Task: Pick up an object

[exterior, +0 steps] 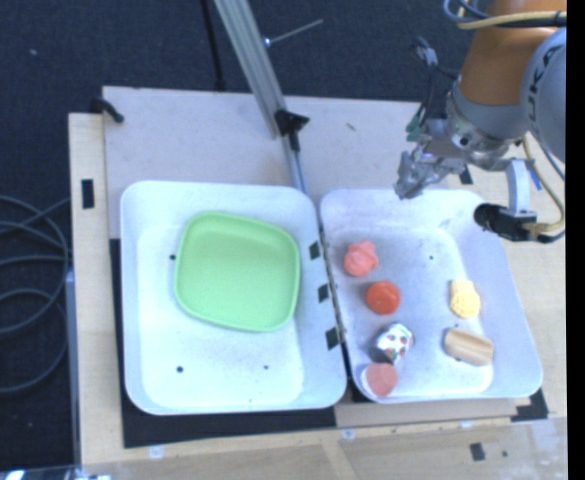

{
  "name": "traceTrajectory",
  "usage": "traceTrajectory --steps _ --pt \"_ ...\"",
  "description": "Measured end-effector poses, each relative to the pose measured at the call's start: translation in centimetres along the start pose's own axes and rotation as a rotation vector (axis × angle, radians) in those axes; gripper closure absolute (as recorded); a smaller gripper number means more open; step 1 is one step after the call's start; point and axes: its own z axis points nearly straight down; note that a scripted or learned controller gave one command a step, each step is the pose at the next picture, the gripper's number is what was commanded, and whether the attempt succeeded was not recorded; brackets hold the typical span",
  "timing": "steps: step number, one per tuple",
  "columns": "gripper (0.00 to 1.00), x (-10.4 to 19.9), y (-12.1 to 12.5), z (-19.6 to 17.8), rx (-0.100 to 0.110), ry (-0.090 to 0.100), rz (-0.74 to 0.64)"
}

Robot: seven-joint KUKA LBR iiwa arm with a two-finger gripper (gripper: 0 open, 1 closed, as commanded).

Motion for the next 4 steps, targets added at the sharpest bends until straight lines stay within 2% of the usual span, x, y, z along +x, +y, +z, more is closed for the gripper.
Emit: traceTrajectory --steps 4 --pt "1.0 17.4 -6.4 2.0 0.001 0.001 -0.001"
